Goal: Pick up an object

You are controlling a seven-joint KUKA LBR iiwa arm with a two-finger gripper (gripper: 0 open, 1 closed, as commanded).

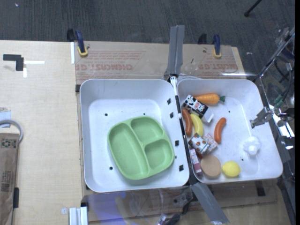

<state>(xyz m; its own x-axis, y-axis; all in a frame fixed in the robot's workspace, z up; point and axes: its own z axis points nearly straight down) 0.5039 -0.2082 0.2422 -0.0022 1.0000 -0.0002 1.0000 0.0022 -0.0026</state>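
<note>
Carrot (207, 98) lying left-right, tip pointing left

The left white bin (93, 125) holds a green three-compartment plate (141, 147), and a grey metal divider bar (176, 48) runs back from the seam between the two bins. A brown cardboard sheet (117, 62) with red lettering lies behind the bins, fixed to the light wooden bench (37, 116) by two blue-and-yellow clamps (80, 46) (216, 47). At the bench's left edge sit a brown paper bag (8, 168) and a black L-shaped mark (14, 60).
</note>
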